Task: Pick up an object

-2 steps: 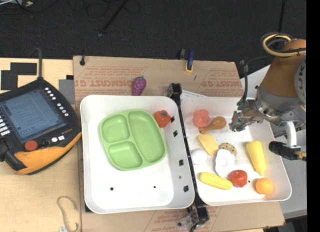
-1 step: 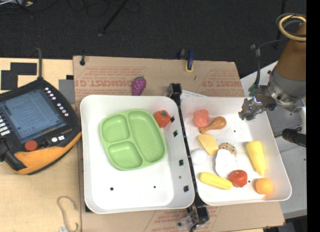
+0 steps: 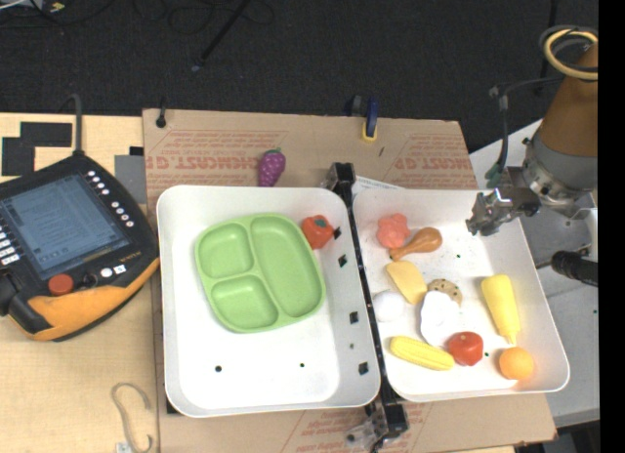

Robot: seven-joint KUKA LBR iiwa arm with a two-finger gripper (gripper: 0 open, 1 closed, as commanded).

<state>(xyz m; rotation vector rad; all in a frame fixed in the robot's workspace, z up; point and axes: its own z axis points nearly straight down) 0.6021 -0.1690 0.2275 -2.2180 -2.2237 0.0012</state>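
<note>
Gripper (image 3: 485, 215) is hovering above the right bin's (image 3: 547, 344) far rim; I cannot tell its jaw state. I'm fearing it grazing that rim, missing the drumstick (image 3: 422, 241).

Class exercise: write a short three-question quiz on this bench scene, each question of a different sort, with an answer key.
1. True or false: the green divided plate lies in the left bin.
2. The claw hangs over which edge of the right bin? A near, B far right, C left.
3. Fill in: the purple grapes lie on the ____, outside both bins.

Key: 1 true; 2 B; 3 cardboard.
</note>
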